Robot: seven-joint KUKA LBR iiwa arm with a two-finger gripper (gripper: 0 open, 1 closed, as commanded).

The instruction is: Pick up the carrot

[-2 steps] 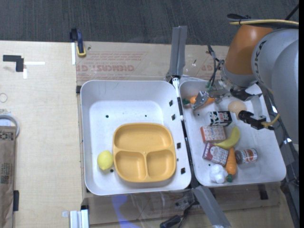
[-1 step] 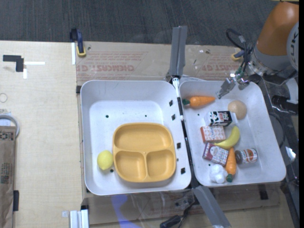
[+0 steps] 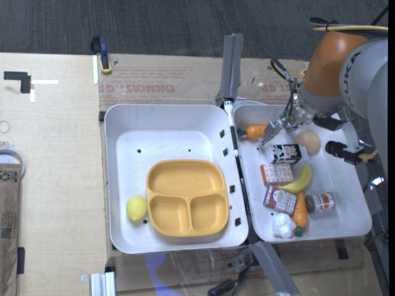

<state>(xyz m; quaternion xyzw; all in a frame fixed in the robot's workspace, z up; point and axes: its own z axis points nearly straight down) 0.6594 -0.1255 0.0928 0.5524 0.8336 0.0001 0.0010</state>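
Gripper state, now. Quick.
Gripper: down in the right bin next to the carrot at the bin's far left; open or closed cannot be told, and no carrot seen between its fingers.

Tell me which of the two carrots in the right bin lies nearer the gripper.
The carrot at the bin's upper left, just beside the gripper. The other carrot lies near the bin's lower edge, below the banana and beside the can.

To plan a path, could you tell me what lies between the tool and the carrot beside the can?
The camera view shows a carton, a banana and two packets between tool and carrot.
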